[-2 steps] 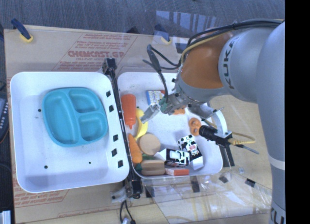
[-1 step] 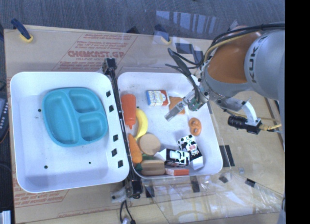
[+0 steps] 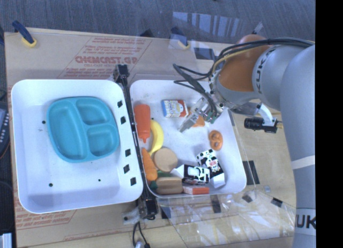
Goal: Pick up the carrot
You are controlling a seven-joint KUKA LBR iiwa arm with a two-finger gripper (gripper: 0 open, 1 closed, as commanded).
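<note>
Nearest the lens, along the front wall of the right bin (image 3: pixel 240 173), lies a crowd of toy food: a brown bread-like piece (image 3: pixel 169 185), a small red-and-white item (image 3: pixel 196 190) and two black-and-white cow-patterned cartons (image 3: pixel 206 167). Just behind them sits a round tan bun (image 3: pixel 165 159), and beside it, against the bin's left wall, the carrot (image 3: pixel 149 165) — orange, lying lengthwise, its lower end touching the bread-like piece. Above the carrot a yellow banana (image 3: pixel 156 136) curves next to a red-orange bottle-shaped piece (image 3: pixel 142 121).

Farther back in the same bin rest a small milk carton (image 3: pixel 173 108) and, toward the right wall, an orange round item (image 3: pixel 215 138). The end effector (image 3: pixel 196 116) hangs over the bin's middle-right, well apart from the carrot; something orange shows at its tip, but I cannot tell whether it is clenched or released.

Left bin (image 3: pixel 21 150) holds a blue divided plate (image 3: pixel 83 128). Both bins sit on the counter (image 3: pixel 64 54).
</note>
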